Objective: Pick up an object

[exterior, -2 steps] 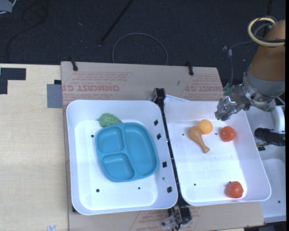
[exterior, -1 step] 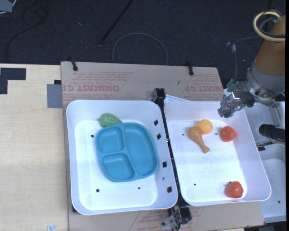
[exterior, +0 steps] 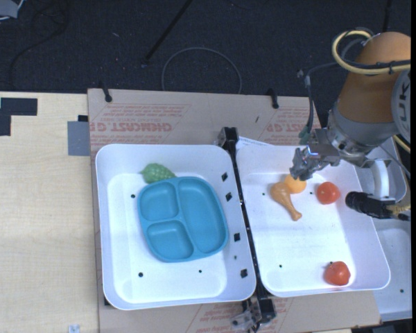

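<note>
- Arm (exterior: 364,106) comes in from the right, grey body with the orange band up top, wrist angled down over the far part of the right bin (exterior: 374,255).
- Hand (exterior: 304,166) sits low over the far end of an orange drumstick-shaped toy (exterior: 288,196); it looks to be touching or just above the toy's fat end.
- Can't tell whether the hand is apart, together or clamped on anything; the tips merge into the dark wrist hardware at this angle.
- Drumstick toy lies flat on the bin floor in the right bin, left of centre, thin end pointing near-right.
- Red tomato-like ball (exterior: 327,193) lies just right of the drumstick toy, apart from it, near the hand.
- Second red ball (exterior: 338,273) sits in the near-right corner of the same bin, well apart from the other two.
- Left bin (exterior: 118,276) holds a blue divided plate (exterior: 182,218), three compartments, lying flat around the centre.
- Green leafy toy (exterior: 157,173) sits at the far-left edge of the plate, touching or partly tucked under its rim.
- Both bins rest side by side on a cardboard sheet (exterior: 187,120) on the table (exterior: 35,214); a black divider (exterior: 239,214) runs between them.
- Black cables (exterior: 194,68) loop on the dark floor beyond the table.
</note>
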Robot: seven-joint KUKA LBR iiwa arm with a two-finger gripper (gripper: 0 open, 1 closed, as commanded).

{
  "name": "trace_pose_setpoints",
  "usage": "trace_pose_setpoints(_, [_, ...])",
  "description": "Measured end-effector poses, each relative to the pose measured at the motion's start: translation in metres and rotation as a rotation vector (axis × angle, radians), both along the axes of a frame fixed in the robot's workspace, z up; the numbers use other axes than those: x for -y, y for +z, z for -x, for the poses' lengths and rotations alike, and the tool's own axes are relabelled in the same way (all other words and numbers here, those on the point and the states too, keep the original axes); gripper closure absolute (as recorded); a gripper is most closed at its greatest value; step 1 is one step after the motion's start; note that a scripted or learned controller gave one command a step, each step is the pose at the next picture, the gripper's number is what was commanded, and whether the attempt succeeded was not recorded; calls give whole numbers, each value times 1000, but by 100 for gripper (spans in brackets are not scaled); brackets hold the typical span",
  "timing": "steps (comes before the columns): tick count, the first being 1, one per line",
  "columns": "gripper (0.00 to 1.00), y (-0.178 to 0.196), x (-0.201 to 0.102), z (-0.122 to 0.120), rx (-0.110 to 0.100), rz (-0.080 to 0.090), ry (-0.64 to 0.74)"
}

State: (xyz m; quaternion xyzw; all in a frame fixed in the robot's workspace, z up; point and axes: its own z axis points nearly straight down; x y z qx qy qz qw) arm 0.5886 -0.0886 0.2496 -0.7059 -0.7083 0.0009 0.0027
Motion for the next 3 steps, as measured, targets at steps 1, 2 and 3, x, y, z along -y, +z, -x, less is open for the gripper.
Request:
trace_pose_setpoints(1, [100,-15,-53,14,-1,0,1])
trace_pose_setpoints(2, [100,-12,-111,22,0,0,1])
trace_pose_setpoints(3, [100,-7,-167,38,-1,0,2])
